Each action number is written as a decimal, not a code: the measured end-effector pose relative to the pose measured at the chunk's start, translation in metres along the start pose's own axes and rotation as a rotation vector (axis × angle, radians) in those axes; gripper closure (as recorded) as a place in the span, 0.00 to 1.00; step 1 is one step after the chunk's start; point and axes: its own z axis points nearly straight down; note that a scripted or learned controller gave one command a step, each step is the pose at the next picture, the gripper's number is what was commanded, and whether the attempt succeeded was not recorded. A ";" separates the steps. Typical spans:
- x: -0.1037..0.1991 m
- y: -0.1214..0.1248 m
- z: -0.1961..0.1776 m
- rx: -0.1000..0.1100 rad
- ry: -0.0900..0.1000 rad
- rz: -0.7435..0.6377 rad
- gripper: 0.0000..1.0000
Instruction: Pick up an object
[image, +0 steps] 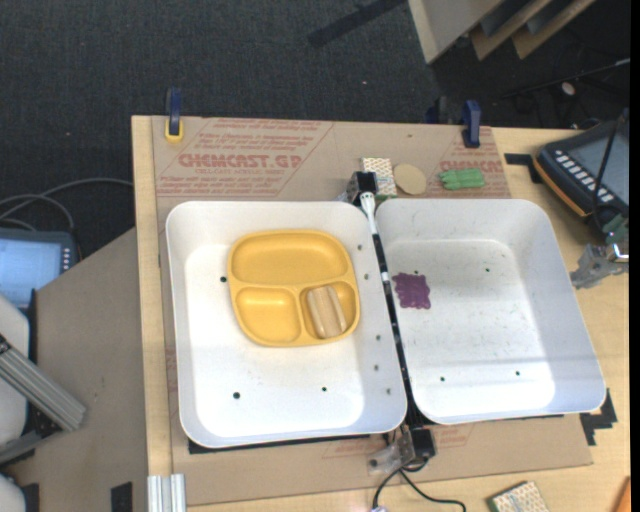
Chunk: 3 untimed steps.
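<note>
Two white bins, gripper at the frame's right edge

The left shallow white bin (200, 400) holds a yellow plastic divided tray (290, 285), stiff and light, best gripped by its rim; possibly a gripper (600, 262) at right, jaws impossible to judge.

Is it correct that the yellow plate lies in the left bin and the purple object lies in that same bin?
Not quite. The yellow plate lies in the left bin, but the camera view shows the purple object in the right bin.

Grey part (600, 262) at right edge cut off, perhaps the gripper; green object (462, 180) too small to identify.
</note>
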 end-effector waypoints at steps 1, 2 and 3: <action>0.001 -0.039 0.068 0.006 0.003 -0.001 1.00; 0.037 -0.036 0.057 -0.001 0.003 -0.008 1.00; -0.001 -0.016 -0.032 -0.015 -0.008 -0.004 1.00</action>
